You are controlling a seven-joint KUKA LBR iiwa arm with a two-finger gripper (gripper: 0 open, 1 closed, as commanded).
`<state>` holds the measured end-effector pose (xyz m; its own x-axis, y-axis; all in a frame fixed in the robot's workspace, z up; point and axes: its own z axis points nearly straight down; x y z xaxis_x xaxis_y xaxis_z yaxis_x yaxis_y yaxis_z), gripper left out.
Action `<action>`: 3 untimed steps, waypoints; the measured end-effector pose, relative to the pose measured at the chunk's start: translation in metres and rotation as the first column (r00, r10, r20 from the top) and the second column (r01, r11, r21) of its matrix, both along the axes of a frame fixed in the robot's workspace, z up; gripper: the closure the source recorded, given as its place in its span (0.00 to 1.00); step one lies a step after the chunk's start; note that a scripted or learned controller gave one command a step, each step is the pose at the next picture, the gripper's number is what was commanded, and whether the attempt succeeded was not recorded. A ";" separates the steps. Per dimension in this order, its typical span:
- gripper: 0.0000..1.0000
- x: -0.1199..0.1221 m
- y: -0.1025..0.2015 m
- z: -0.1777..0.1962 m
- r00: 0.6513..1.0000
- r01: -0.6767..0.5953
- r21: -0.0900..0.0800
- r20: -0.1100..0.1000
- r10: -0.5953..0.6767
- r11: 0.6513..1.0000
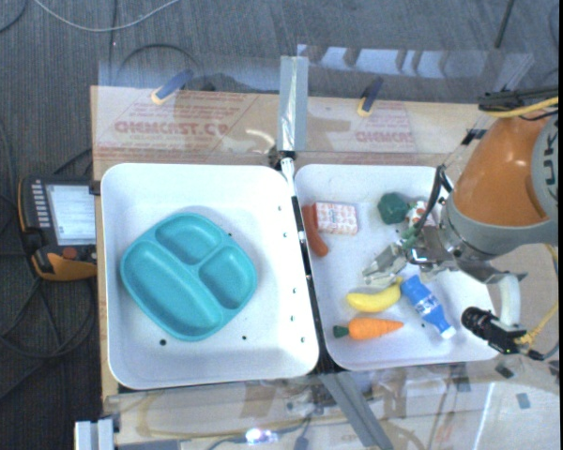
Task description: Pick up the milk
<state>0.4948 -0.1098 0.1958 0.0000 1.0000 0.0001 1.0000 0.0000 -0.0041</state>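
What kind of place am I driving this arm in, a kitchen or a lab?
Most likely a robotics lab bench, not a kitchen: loose cables on grey carpet, a teach pendant beside two white bins, and toy food such as a banana and carrot.

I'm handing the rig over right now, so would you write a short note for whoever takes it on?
Gripper: fingers open, holding nothing, low in the right bin, just above the banana.
Milk: lying in the right bin, right of the banana, beside the carrot. Not grasped.
Left bin: teal tray.
Done: arm is over the right bin.
Left: move over the milk, grip it, lift.
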 end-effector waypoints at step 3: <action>1.00 0.080 -0.078 -0.084 0.999 0.039 0.006 0.000 -0.039 0.999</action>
